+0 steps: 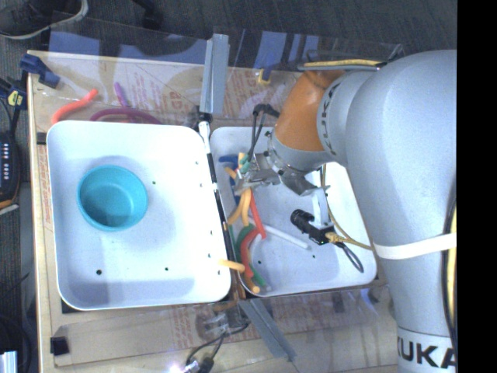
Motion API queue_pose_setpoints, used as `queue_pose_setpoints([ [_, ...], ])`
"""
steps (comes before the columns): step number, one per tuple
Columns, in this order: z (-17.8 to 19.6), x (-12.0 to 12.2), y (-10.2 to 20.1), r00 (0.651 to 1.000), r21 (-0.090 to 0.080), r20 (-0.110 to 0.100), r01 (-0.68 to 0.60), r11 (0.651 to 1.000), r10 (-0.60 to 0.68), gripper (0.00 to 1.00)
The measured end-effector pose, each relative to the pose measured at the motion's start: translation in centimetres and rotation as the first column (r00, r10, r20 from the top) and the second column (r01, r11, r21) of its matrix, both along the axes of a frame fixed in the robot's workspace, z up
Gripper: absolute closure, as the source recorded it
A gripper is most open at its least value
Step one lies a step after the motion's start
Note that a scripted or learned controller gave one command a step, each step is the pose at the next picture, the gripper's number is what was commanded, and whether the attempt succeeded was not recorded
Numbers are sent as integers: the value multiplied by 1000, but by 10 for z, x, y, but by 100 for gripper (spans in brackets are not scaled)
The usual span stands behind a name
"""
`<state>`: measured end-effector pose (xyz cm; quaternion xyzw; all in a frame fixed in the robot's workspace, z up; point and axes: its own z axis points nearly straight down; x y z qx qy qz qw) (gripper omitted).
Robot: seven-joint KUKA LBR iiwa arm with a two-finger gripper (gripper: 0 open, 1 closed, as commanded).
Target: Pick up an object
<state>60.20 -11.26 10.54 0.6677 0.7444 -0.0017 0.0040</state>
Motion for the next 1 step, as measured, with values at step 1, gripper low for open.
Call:
queue_pose_setpoints([
  [1,87,54,53,999,9,-6,-50,999,50,100],
])
